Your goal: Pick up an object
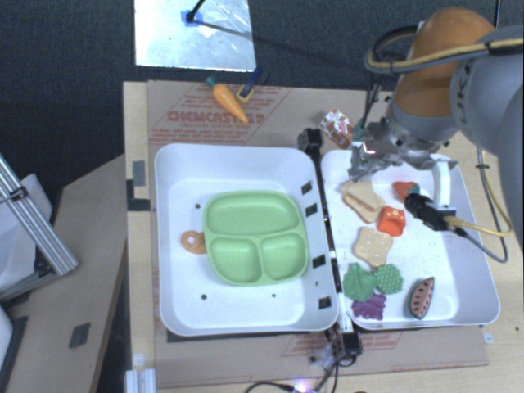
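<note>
Desk (164, 97) carries two white bins side by side, and the right bin (479, 301) serves as the landmark here. The arm (458, 64) hangs over that bin's far end, its pincer (366, 164) low above the far-left corner; whether the pincer is released or clenched cannot be told, as the wrist hides it. Just nearer than the pincer, inside the same bin, lies a tan bread slice (360, 199), the likeliest thing to pick. It looks like a light, stiff toy (probably smooth plastic, so a little slippery), best taken across its narrow width. Further toward the bin's near end sit a toast piece (372, 246), an orange-red block (392, 220), green broccoli (374, 280), purple grapes (369, 306) and a brown slice (421, 297). To the left of the right bin, the left bin (176, 219) holds a green tray (255, 237). Beyond both, red lettering on the cardboard (217, 115) seems to read "CHEMCAST", near an orange carrot (228, 101).
</note>
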{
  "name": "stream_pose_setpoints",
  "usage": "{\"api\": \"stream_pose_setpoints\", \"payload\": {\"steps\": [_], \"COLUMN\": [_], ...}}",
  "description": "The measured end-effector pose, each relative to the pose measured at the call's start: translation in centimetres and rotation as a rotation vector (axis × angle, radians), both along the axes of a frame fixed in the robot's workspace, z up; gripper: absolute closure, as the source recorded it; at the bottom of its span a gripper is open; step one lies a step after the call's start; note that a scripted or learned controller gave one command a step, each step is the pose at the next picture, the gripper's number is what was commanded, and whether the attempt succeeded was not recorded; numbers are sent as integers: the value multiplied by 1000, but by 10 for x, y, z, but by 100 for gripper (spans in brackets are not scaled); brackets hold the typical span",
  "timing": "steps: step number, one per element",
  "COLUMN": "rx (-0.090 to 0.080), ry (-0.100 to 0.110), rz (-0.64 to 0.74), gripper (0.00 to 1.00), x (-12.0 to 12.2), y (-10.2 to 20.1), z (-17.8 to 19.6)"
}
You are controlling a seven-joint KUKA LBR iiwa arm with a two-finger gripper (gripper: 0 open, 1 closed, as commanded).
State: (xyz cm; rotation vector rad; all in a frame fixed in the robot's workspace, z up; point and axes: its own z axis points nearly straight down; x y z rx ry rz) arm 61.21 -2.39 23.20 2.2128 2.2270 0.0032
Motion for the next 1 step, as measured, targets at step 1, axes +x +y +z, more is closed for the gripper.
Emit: {"api": "stream_pose_setpoints", "payload": {"steps": [1], "rx": [-1], "ry": [2], "rz": [-6], "gripper": [100], "x": [-4], "y": [-6], "z": [-17]}}
